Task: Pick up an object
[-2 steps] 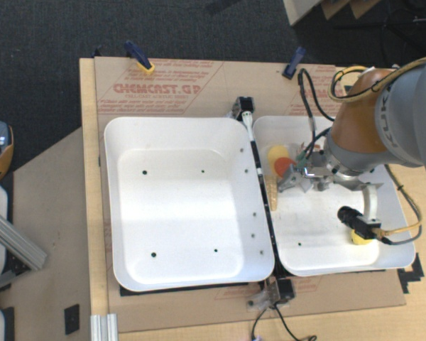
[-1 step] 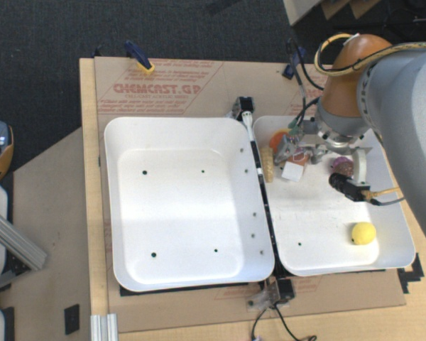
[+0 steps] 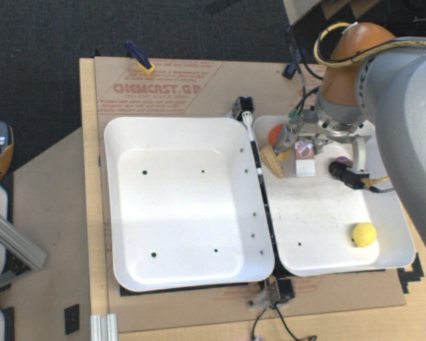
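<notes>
On the worktop a brown cardboard sheet (image 3: pixel 163 84) lies under two white bins, with a blue clamp (image 3: pixel 138 55) on its edge at 11 o'clock. The left bin (image 3: pixel 113 141) sits edge to edge with the right bin (image 3: pixel 326 219). In the right bin, toward 11 o'clock, an orange thing (image 3: pixel 275 132) rests near the rim, and just below it a tan stick (image 3: pixel 272 163) lies tilted close to the bin's left wall. Next to the stick stands what looks like a small white block (image 3: pixel 305 165) with a pinkish top, though the view there is crowded. The tool (image 3: pixel 302 139) hangs right over that block; whether it is spread or pressed together I cannot tell, nor whether it touches the block. The grey arm (image 3: pixel 405 119) comes in from 3 o'clock. A yellow ball (image 3: pixel 364 234) lies at the bin's 5 o'clock, well apart from the rest.
</notes>
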`<state>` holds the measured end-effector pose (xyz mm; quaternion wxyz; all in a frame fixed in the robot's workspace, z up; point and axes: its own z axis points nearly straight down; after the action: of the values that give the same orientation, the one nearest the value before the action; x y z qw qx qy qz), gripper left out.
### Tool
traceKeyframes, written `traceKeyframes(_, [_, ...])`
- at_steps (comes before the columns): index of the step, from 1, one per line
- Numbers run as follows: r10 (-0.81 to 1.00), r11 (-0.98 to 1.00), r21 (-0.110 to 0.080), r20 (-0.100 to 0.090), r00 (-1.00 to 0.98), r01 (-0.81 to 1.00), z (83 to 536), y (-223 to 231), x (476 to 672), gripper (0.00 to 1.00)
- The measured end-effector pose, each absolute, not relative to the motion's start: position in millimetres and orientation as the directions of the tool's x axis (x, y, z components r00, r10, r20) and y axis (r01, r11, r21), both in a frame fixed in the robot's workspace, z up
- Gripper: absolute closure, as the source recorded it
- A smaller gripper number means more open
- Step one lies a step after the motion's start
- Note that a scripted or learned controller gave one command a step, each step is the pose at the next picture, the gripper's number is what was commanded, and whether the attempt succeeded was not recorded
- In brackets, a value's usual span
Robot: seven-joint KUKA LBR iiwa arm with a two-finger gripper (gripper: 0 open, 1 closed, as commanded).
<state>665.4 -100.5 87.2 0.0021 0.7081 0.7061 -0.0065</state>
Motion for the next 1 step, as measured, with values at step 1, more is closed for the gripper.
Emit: traceKeyframes(1, [1.0, -0.001, -0.001, 0.001, 0.001, 1.0, 86.3, -109.8, 666.5, 0.0])
